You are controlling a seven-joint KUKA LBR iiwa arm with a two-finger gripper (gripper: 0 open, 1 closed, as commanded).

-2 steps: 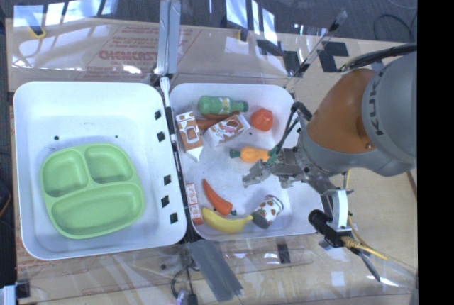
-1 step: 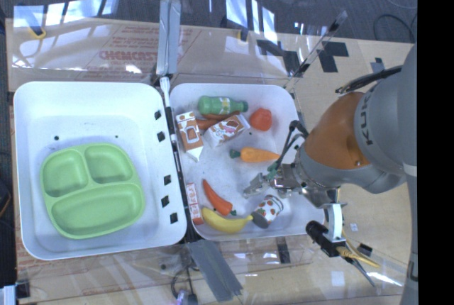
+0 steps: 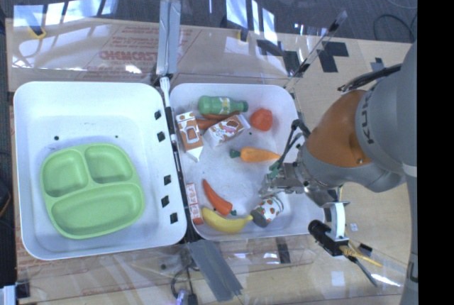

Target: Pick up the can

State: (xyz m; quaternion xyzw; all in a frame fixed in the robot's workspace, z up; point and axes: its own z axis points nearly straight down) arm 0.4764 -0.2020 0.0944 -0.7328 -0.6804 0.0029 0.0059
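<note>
The can (image 3: 267, 212) is small, white with red marks and a dark end, and lies tilted on its side at the front right of the right bin (image 3: 284, 99), next to the banana's tip. My gripper (image 3: 275, 184) reaches in from the right and hangs just above and behind the can, very close to its top. The grey wrist with the orange band (image 3: 333, 140) stands over the bin's right rim and hides that corner. Whether the gripper touches the can is unclear.
The right bin also holds a banana (image 3: 223, 220), red pepper (image 3: 216, 198), carrot (image 3: 257, 154), tomato (image 3: 262, 119), green bottle (image 3: 221, 106) and two cartons (image 3: 188, 130). A green divided plate (image 3: 91, 190) lies in the left bin.
</note>
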